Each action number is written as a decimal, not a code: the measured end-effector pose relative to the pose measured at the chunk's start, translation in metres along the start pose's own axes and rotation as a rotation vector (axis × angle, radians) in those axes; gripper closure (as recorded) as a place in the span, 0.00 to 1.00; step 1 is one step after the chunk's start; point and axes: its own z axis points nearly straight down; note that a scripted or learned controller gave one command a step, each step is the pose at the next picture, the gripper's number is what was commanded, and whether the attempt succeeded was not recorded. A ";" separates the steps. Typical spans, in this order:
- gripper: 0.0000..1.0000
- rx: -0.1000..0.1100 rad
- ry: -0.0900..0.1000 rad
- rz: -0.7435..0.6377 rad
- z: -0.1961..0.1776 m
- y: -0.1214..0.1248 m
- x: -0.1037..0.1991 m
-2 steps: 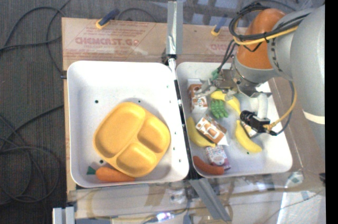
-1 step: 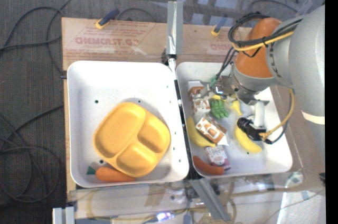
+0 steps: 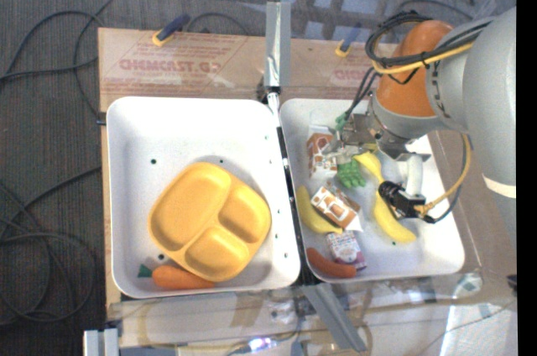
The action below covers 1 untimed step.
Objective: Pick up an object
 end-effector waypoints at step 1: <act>0.00 0.005 0.000 0.001 0.002 -0.001 0.000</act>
